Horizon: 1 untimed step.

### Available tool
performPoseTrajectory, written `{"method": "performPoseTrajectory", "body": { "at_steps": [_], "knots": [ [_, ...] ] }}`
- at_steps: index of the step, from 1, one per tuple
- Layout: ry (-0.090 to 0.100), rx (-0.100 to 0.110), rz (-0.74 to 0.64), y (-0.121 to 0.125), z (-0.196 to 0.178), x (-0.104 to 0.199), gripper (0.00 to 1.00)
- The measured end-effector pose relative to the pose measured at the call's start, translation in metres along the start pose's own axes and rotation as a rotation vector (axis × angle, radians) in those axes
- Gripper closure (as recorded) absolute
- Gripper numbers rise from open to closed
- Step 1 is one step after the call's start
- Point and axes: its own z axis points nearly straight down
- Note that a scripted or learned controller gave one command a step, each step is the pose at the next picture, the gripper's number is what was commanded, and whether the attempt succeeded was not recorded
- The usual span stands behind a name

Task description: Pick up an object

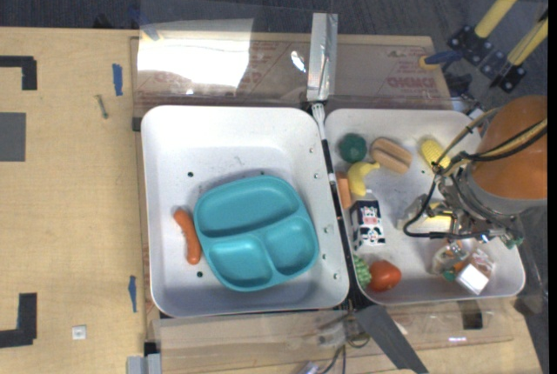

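Observation:
The right bin point(409, 122) holds several small things: a green ball point(352, 146), a hot dog bun point(391, 156), a yellow banana point(360, 175), a yellow piece point(431, 150), a small milk carton point(369, 223), a red tomato point(384, 275) and a clear wrapped item point(461, 263). The arm's orange band point(520, 153) hangs over the bin's right side. Below it the gripper point(459, 220) sits low near the wrapped item, wrapped in cables.
The left bin point(174, 137) holds a teal divided plate point(255, 231) and an orange sausage point(188, 235) at its left. A clear plastic sheet lies behind the bins. Yellow poles stand at the top right.

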Motion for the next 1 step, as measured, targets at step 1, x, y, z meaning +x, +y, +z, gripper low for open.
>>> {"method": "performPoseTrajectory", "body": {
  "at_steps": [1],
  "knots": [
    [0.0, 0.0, 0.0, 0.0, 0.0, 0.0, 0.0]
  ]
}}
